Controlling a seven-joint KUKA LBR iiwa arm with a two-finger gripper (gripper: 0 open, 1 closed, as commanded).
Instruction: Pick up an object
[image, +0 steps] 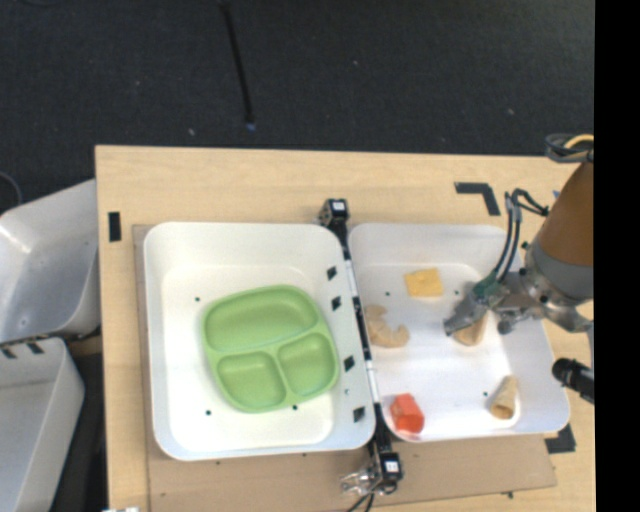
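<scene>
At the near edge of the bench (120, 430), pale wood grain shows as a narrow strip in front of both bins, with a small dark clip (385, 466) sitting where the bins meet.

In the right bin (440, 425) I see a small red block (406, 415) tucked into the near left corner, almost against the wall. Toward the near right corner lies a tan wedge (503, 398), rough-looking like a bit of bread, tilted with its point toward the rim. Between the two, the smooth white floor is bare and gives me room to move.

In the left bin (170, 400), a light green plate (270, 346) of smooth plastic, rounded and split into three compartments, lies near the middle, turned a little. White floor runs all round it, widest on the left side.

Further in, a tan piece with a bite-shaped notch (384, 330) lies close to the right bin's left wall. The gripper (470, 322) is down over the middle of that bin, its dark grey fingers around a small tan lump (469, 332); I cannot tell whether they are clamped on it or merely beside it. The grey arm with its orange band (572, 215) comes in over the right rim.

Beyond that, a flat yellow square (423, 283) lies toward the far wall, apart from everything else. A second clip (333, 212) marks the far end of the join, and black tape corners (480, 195) sit on the wood behind.
</scene>
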